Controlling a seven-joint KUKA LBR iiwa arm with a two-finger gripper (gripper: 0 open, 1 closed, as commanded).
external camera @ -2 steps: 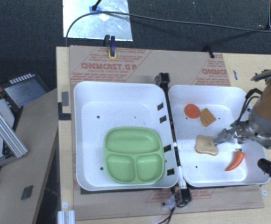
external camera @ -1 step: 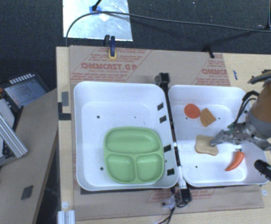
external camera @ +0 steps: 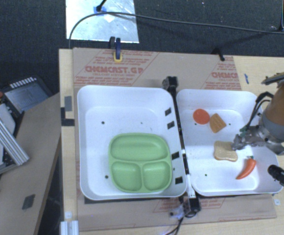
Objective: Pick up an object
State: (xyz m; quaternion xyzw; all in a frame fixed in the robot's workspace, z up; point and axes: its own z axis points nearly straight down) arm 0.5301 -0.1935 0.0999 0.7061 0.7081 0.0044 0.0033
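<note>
The toast slice [external camera: 225,152] lies flat in the right bin [external camera: 205,182], its long axis running left to right. The gripper [external camera: 240,142] sits at its right edge; I cannot tell how it is set. Nearby lie a chili pepper [external camera: 247,168] pointing lower left, a tomato [external camera: 201,116] and a cracker [external camera: 217,123]. The left bin [external camera: 98,106] holds a green 3-compartment tray [external camera: 139,161]. Cardboard [external camera: 152,67] covers the bench.

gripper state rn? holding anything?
Gripper: cannot be told; it sits at the right edge of the toast slice, grasp not visible.
</note>
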